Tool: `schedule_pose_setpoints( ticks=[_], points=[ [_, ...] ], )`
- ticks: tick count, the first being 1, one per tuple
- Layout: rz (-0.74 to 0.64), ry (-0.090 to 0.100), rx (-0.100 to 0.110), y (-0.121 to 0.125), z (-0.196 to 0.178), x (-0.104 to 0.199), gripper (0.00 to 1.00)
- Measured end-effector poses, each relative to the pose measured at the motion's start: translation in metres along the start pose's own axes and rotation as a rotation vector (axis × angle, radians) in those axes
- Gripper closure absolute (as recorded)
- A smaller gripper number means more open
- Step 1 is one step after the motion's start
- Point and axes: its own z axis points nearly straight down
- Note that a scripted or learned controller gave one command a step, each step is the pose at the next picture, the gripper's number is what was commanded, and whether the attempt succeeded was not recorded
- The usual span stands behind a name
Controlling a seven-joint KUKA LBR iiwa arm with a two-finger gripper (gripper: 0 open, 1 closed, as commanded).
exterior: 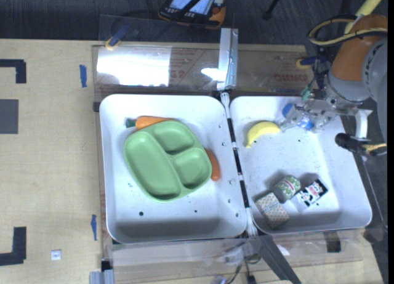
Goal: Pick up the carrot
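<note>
At the near edge of the right bin point(345, 215) lay a small can point(287, 186) and two packets. Further back, at nine o'clock, the carrot point(154, 121) sat pinned under the green plate point(167, 159) in the left bin point(117, 215). Farthest, the gripper point(311, 115) hung over the right bin beside a banana point(263, 131); its claw's state I couldn't tell. Approach hadn't begun, I judged; next it needed crossing leftward.

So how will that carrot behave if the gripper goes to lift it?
The carrot looks like a stiff, smooth toy, so probably slippery. The green plate lies over most of it, so it may drag or tip the plate. Its round, tapered shape would likely roll.
</note>
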Motion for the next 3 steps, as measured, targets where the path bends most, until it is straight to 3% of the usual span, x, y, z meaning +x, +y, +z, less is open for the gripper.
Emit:
schedule_pose_setpoints(
  ticks=[1, 2, 3],
  points=[
    [-0.001, -0.006, 0.009, -0.002, -0.007, -0.002, 1.0],
    [-0.779, -0.053, -0.03, -0.003, -0.069, -0.006, 1.0],
    [-0.448, -0.049, -0.04, -0.013, -0.111, -0.024, 1.0]
  ],
)
